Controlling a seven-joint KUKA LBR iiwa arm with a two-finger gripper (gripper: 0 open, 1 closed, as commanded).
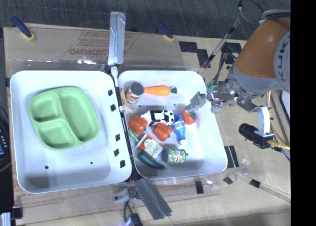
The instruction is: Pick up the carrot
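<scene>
The carrot [157, 91], orange with a small green end, lies flat at the far side of the right bin [212, 136], next to a round can [134, 91]. My gripper [196, 100] hangs over the right part of that bin, to the right of the carrot and a little nearer than it. Its grey fingers point left toward the bin's contents, just above a red and green item [188, 117]. Nothing shows between the fingers.
The right bin also holds a black and white carton [162, 116], red and orange toy foods [161, 131], a blue bottle [179, 132], a green can [176, 156] and a dark green vegetable [148, 160]. A green divided plate [64, 116] sits in the left bin [19, 170].
</scene>
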